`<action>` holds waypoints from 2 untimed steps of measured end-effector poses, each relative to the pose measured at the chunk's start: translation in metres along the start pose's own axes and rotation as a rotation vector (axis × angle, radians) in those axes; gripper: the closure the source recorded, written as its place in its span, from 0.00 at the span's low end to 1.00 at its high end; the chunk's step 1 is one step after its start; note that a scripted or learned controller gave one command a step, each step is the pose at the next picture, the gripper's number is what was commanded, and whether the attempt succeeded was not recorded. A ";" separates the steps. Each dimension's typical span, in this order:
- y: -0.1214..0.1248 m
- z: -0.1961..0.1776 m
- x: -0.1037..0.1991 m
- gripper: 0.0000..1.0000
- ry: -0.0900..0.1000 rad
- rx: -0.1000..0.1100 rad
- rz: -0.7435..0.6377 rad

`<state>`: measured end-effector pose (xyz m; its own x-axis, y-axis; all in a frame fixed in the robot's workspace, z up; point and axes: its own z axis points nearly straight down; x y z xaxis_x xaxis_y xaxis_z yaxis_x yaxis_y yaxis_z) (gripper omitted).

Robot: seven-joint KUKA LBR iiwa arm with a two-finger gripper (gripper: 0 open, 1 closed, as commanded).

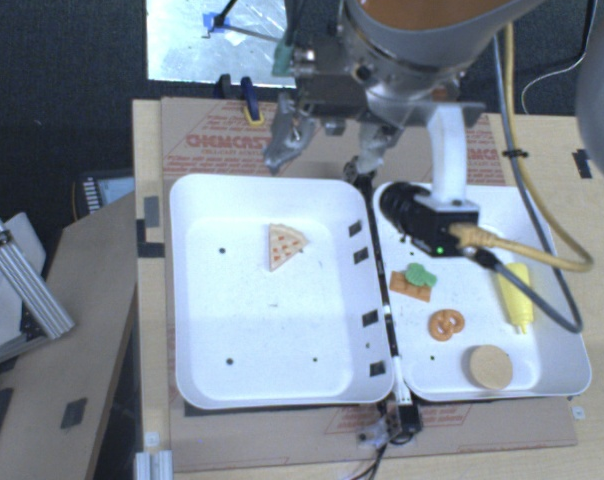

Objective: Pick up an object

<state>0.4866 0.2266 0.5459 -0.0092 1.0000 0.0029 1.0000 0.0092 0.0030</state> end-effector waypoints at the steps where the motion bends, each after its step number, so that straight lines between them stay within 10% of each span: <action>1: 0.000 -0.011 0.000 1.00 0.002 -0.003 -0.004; 2: 0.000 -0.011 0.000 0.00 0.001 -0.002 -0.006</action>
<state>0.4868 0.2268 0.5570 -0.0147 0.9999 0.0043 0.9999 0.0147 0.0046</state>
